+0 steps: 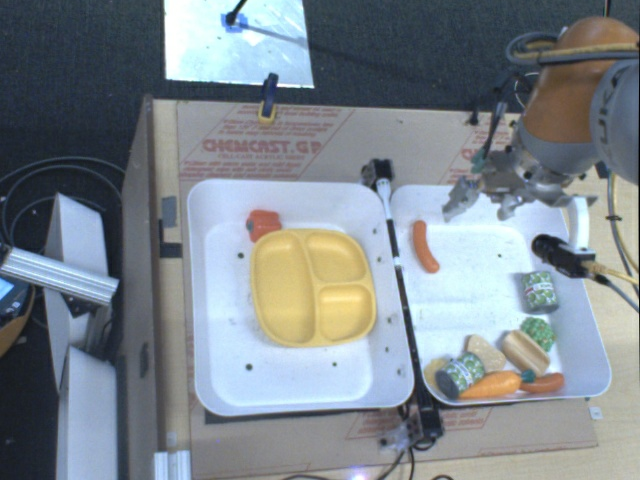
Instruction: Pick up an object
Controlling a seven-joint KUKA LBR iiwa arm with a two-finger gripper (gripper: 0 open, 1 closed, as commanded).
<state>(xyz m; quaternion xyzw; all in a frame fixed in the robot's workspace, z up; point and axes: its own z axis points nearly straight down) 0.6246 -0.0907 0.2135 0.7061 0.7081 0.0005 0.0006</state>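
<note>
While the end effector hangs spread and empty, the sausage lies below-left.

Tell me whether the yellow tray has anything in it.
Empty. All three compartments of the yellow tray show bare yellow; the orange item lies outside it, at its upper left corner.

A sheet of brown cardboard with red lettering lies under the bins, mid-frame. A yellow-and-black clamp sits at its upper edge. Above that, at the top of the frame, a shiny silver square lies on dark carpet. At the left edge are black cables, white boxes and a metal bar.
</note>
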